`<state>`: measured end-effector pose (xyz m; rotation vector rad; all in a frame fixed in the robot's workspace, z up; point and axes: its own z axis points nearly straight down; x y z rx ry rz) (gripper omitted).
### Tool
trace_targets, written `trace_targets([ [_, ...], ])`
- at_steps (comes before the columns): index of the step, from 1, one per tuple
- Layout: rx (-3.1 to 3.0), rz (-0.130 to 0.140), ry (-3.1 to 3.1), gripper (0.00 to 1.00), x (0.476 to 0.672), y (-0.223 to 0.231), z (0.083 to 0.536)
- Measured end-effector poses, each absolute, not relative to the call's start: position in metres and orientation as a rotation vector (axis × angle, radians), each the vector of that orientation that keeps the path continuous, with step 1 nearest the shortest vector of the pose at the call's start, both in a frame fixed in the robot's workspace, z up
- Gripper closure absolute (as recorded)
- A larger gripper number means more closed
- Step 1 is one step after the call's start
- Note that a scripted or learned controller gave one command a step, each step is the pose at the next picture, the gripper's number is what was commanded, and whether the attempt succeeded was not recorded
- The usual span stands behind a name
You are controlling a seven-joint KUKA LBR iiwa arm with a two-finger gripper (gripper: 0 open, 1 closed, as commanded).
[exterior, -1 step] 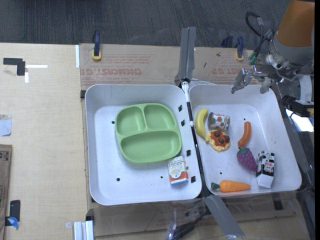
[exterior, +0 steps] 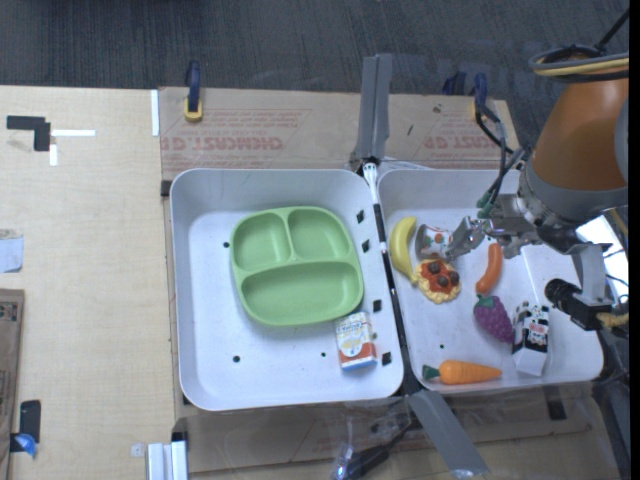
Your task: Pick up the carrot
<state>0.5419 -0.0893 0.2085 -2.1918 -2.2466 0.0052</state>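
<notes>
In the camera view, two white bins are seen side by side on the bench. The left bin (exterior: 200, 368) holds a green divided plate (exterior: 297, 265) near its middle, and a small juice carton (exterior: 356, 341) is seen just beside the plate's near right corner.

The right bin (exterior: 590, 363) is crowded. A banana (exterior: 402, 245) is laid along its left wall, with a small pizza slice (exterior: 439, 279) just right of it. A sausage (exterior: 490, 268) is stood at a slant further right, and a bunch of purple grapes (exterior: 492, 318) is found nearer the front. A black-and-white milk carton (exterior: 532, 336) is set to the right of the grapes.

The carrot (exterior: 468, 372) is spotted lying flat at the near edge of the right bin, green top pointing left, well apart from the claw.

The arm is reached in from the right, and the claw (exterior: 466, 236) is hung over the far middle of the right bin, just above the pizza slice. Whether it is wide or narrow cannot be told; nothing is seen held in it.
</notes>
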Motion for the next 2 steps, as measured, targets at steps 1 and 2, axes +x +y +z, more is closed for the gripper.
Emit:
trace_targets([
  [1, -2.146, 0.002, -2.291, 0.00, 0.504, -0.108, 0.091],
  [2, -2.275, 0.002, -2.165, 0.00, 0.550, -0.106, 0.091],
])
